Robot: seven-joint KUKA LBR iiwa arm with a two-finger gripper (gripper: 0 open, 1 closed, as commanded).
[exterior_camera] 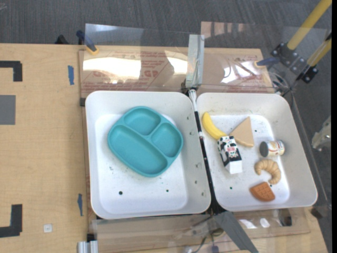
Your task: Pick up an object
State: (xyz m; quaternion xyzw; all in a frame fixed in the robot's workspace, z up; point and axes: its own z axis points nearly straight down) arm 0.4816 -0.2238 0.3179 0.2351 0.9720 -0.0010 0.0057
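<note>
The right bin [298, 168] holds several small items. A yellow banana [212, 125] lies at its back left, next to a tan wedge [244, 133]. Below the banana a black-and-white cow-pattern carton [230, 154] lies on its side. A small can [271, 148] rests on its side toward the right, with a croissant [269, 169] just in front of it. At the front sits an orange-brown piece [262, 192]. In the left bin [100, 157] lies a teal divided plate [146, 140].
The two bins meet at a raised divider [200, 146]. Clear plastic panels [137, 62] stand behind them. A yellow pole with a black clamp [297, 46] crosses the top right. Bare bench board [37, 141] stretches to the left.
</note>
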